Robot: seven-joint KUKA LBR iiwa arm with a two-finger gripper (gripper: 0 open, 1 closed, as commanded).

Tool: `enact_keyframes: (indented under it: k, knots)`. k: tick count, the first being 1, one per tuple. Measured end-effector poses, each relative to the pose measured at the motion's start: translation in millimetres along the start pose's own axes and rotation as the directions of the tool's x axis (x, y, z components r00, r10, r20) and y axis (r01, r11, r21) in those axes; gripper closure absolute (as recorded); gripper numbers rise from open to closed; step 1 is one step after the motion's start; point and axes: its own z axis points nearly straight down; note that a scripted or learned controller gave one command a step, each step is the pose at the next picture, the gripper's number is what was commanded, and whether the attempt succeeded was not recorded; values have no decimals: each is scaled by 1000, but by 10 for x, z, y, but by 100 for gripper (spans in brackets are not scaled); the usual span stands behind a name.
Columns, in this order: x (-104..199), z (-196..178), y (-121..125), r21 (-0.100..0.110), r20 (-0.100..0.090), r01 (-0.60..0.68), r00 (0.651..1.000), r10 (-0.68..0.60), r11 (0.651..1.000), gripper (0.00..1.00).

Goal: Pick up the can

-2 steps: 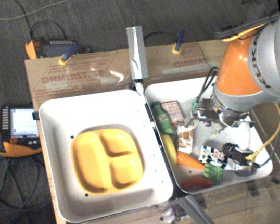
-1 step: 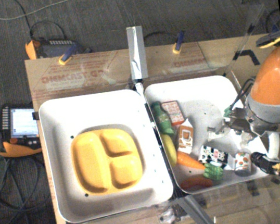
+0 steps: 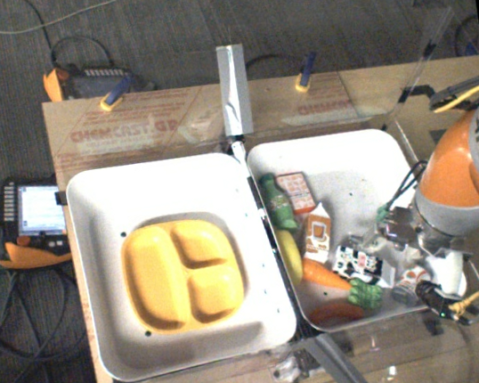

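Reaching into the right bin (image 3: 367, 143), my pincer (image 3: 389, 234) hovered beside the can (image 3: 296, 191); its grip I couldn't tell.

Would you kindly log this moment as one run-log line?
arm: grey arm with orange band over right white bin | can: not identifiable among clutter | left white bin: yellow compartment tray

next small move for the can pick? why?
Probably shift the pincer toward the view's upper left until it is above the can, before any descent. The pincer sits by the right side of the right bin, apart from the can, which lies near the bin's far left beside the green bottle.
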Motion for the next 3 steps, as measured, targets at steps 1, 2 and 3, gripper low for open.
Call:
enact_keyframes:
  k: [1, 2, 3]
  knots:
    - [524, -7, -214, -8, 1, -429, 903, 429, 903, 0]
    - [509, -82, -229, -4, 7, -430, 903, 430, 903, 100]
    - [1477, -2440, 495, 3, 12, -523, 852, 523, 852, 100]
